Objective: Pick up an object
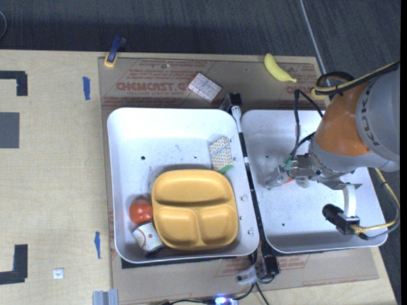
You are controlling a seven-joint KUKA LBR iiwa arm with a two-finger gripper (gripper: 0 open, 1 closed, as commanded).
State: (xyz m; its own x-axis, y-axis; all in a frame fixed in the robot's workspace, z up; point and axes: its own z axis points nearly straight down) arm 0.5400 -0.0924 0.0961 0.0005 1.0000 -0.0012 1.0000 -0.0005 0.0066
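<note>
Objects lay mostly in the left bin (121, 170): an orange ball (140, 211) and a small cup (147, 237) at the near corner, a yellow divided tray (194, 207) beside them, and a patterned packet (220, 152) behind it. The end effector (280, 176) hovered over the right bin (280, 230), well apart from all of these. Whether it was wide or narrow could not be told. The step looked like an approach; the next move likely called for crossing to the left bin.
</note>
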